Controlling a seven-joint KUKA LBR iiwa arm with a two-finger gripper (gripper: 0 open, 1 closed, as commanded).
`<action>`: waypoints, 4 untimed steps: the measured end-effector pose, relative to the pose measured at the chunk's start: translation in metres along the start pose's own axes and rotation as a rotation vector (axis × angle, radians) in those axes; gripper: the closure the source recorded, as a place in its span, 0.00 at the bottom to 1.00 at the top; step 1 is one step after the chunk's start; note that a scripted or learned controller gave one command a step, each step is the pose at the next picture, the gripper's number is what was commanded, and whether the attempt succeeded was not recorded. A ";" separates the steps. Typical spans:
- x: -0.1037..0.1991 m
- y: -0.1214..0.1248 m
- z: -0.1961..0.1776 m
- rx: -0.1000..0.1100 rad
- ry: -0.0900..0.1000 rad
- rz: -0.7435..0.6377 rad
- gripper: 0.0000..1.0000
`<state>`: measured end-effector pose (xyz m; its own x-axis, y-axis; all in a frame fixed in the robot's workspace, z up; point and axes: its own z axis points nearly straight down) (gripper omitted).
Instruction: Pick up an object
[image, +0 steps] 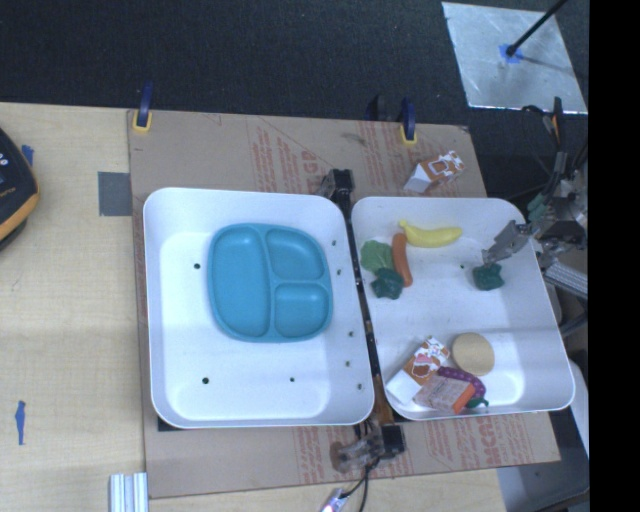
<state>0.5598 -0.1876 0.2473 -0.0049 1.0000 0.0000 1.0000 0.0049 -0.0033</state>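
The dark green object (489, 277) lies on the floor of the right bin (520, 330), near its right edge. The gripper (505, 243) hovers just beside it; finger state cannot be determined. Apparently nothing is lifted; grasp and lift remain.

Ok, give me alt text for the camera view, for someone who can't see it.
From the right, the arm's pincer hovers beside a dark green toy in the right bin, which also holds a banana, carrot and other toy food. The left bin holds a blue divided plate.
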 end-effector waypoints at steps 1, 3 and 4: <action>-0.016 0.032 0.156 0.002 0.000 -0.001 0.00; -0.024 0.096 0.155 0.003 0.001 0.000 0.00; 0.000 0.097 0.155 0.002 0.001 0.000 0.00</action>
<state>0.6559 -0.1875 0.0919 -0.0054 1.0000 0.0013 1.0000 0.0054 -0.0051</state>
